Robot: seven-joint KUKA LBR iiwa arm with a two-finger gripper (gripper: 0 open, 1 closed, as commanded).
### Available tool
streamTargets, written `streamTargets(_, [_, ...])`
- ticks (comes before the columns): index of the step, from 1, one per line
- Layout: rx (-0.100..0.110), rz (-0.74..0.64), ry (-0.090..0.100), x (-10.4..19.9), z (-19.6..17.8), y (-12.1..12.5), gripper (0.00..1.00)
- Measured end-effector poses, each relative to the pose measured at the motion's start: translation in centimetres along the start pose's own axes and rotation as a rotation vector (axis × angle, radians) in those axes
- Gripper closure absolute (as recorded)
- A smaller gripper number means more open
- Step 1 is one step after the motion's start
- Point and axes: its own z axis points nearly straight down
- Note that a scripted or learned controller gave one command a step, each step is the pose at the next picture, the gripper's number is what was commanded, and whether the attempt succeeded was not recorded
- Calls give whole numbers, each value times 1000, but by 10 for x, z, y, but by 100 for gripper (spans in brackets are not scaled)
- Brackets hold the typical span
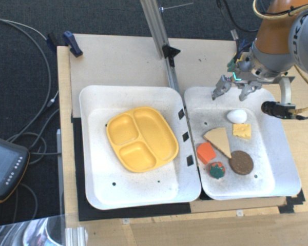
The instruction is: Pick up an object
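Brown cookie (242, 163) at right bin's (282, 152) front; white egg (237, 116) just below spread, empty jaws (233, 89).

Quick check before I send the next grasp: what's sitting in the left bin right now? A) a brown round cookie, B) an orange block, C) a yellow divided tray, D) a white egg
C: the yellow divided tray lies alone in the left bin, while the orange block, white egg and brown cookie are in the right bin.
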Motion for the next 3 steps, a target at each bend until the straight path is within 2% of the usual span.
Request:
streamTargets(1, [4, 2, -1, -8, 49, 4, 0])
streamTargets(2, [5, 2, 0, -13, 101, -6, 0])
streamTargets(3, [2, 1, 0, -12, 118, -6, 0])
